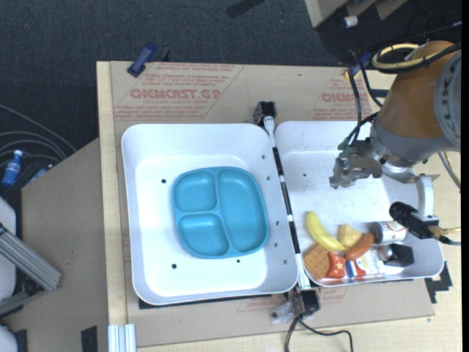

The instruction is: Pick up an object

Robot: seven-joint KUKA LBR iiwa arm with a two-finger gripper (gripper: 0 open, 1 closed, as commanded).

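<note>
Gripper (350, 173) hangs over the right bin (315, 141), jaw state unclear, toys (344, 251) heaped near corner for picking.

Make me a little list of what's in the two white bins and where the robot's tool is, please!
left bin: holds a blue divided plate, lying flat near the middle
right bin: toys piled at its near end
banana: yellow, at the left of the pile
other toys: an orange round piece, a sausage-like piece, a small bottle; some too jumbled to name
tool: above the bare far part of the right bin, away from the pile
holding anything: nothing visible in it
</note>
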